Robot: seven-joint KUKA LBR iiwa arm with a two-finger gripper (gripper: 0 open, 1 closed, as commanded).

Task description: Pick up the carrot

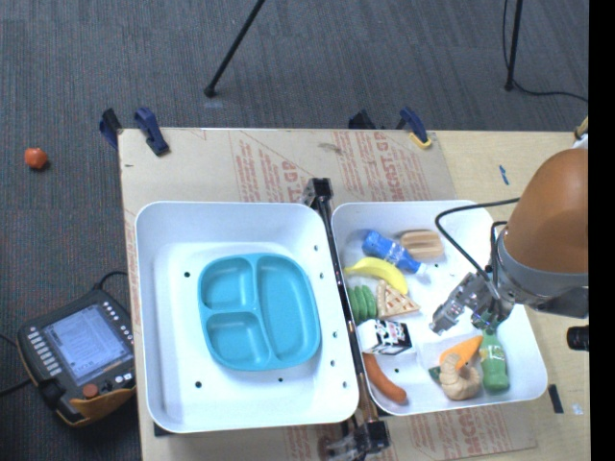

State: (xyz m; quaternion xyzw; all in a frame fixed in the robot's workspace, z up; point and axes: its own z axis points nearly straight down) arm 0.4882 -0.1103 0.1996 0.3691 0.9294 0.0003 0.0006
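i see the gripper (459, 312) in the right bin (531, 351), just above the carrot (462, 351); i cannot tell its claw state. the red print on the cardboard (279, 166) is too blurred to read.

Right bin: crowded near side, open far corner.
My gripper (459, 313) hangs just above the carrot (462, 351); green bottle (494, 366) and croissant (459, 380) press against it, leaving open floor on its left, toward the milk carton (384, 335).

A single fixed camera looks down at a slant from above the cardboard-topped bench (288, 161), taking in both shallow white bins (154, 257) and surrounding grey carpet.
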